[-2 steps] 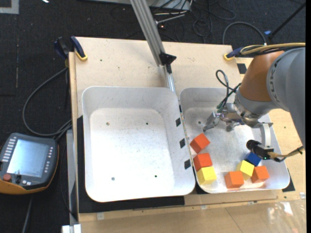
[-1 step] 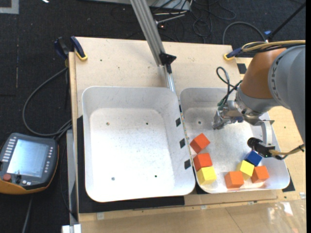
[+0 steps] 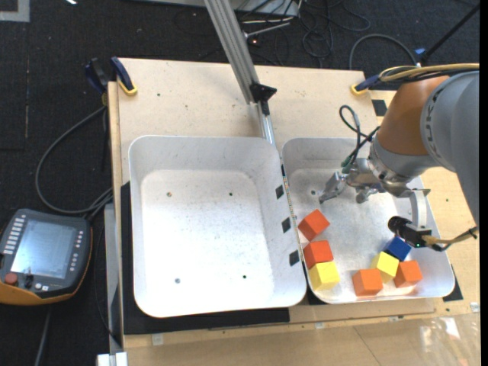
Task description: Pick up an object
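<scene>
- In the camera view you see the arm [image 3: 427,120] reaching in from the right, its orange band above the wrist, with the gripper [image 3: 348,189] hanging over the upper part of the right bin [image 3: 305,149].
- You can make out two metal fingers [image 3: 329,189] spread apart, with nothing between them.
- The blocks all lie in the right bin, toward its near side, below the gripper in the picture and apart from it.
- The closest one to the gripper is a tilted orange cube [image 3: 313,225], down and to the left of the fingers, near the bin's left wall.
- Just below that you find a second orange cube [image 3: 318,252], with a yellow cube [image 3: 324,274] touching it on the near side.
- Along the near edge sits another orange cube [image 3: 367,281]; to its right a yellow cube [image 3: 388,264], a blue cube [image 3: 398,248] and an orange cube [image 3: 409,273] crowd together in the near right corner.
- The left bin [image 3: 200,219] stands beside it on the bench [image 3: 191,97].
- A teach pendant [image 3: 42,254] lies on the floor at the left.
</scene>
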Robot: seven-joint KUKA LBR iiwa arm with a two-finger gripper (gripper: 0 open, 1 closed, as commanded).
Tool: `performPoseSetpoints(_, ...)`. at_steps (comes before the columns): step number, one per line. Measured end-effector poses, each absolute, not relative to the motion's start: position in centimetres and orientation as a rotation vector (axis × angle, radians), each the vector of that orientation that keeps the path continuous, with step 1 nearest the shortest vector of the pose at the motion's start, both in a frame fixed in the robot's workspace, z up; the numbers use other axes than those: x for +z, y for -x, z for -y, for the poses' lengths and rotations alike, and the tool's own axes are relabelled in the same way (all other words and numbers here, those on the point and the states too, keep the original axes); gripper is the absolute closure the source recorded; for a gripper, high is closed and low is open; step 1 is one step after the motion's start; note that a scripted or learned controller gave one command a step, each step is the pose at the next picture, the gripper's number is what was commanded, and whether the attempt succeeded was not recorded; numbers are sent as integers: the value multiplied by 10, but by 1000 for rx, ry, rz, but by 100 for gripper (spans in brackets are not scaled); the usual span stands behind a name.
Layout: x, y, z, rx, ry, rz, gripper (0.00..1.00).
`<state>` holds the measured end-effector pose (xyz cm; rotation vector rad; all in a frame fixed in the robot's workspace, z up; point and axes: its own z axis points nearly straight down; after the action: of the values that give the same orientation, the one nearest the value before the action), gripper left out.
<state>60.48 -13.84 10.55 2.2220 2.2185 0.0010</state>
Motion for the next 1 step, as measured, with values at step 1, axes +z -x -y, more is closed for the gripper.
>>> performPoseSetpoints(1,116,-605,139,3,-2221,-2217,100)
